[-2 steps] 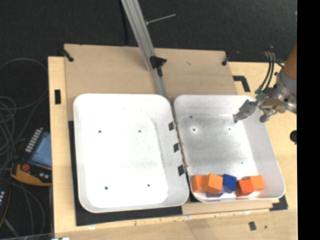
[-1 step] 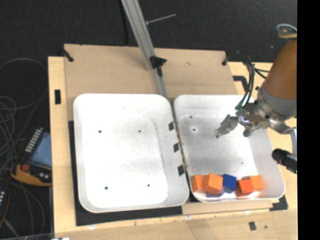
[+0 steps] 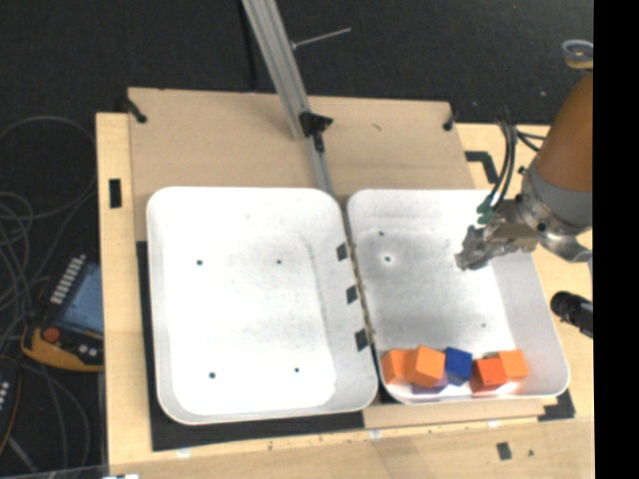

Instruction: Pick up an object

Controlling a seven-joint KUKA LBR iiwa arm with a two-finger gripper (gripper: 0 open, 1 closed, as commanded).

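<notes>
While blocks point(image 3: 454, 366) row runs left-right, end effector point(image 3: 477, 252) above.

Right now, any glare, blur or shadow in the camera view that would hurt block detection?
Camera view: the left bin and right bin are bright white, near washed out; the orange and blue blocks along the right bin's near wall read soft-edged; the gripper is blurry and dim; background is dark.

The arm point(image 3: 569, 148) is cut off at the right edge; a purple block point(image 3: 427, 388) hides behind orange ones.
</notes>
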